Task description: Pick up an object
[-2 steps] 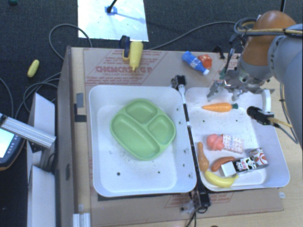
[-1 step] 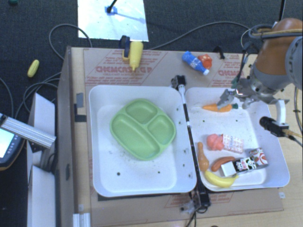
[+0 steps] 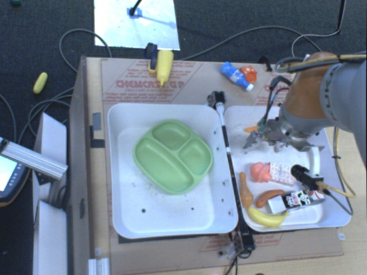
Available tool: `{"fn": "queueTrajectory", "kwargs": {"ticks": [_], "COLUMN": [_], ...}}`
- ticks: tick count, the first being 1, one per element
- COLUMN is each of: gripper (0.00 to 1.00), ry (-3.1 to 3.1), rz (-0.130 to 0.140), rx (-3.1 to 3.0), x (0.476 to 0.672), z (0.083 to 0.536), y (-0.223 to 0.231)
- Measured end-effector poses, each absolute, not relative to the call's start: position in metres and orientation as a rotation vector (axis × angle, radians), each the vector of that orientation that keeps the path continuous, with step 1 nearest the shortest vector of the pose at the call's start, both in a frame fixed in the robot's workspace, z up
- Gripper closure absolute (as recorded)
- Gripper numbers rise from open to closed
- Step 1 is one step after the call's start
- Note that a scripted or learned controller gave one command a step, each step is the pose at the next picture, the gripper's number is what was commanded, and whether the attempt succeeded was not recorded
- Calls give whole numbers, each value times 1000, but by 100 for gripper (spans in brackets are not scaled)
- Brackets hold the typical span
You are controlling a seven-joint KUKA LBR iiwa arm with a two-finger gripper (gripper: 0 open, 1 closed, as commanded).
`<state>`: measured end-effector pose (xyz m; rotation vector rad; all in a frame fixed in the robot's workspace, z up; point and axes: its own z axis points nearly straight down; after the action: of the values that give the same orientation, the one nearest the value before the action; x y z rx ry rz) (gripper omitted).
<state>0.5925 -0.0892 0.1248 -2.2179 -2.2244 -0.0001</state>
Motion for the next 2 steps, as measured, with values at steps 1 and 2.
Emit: {"fn": "queueTrajectory", "kwargs": {"ticks": [1,2], "gripper": [0,0], "ry": [-2235,-2236], "rz": [-14,-17], "rx": [-2231,-2230], "x": [563,549], "z": [90,90], "y": [-86,-92]}}
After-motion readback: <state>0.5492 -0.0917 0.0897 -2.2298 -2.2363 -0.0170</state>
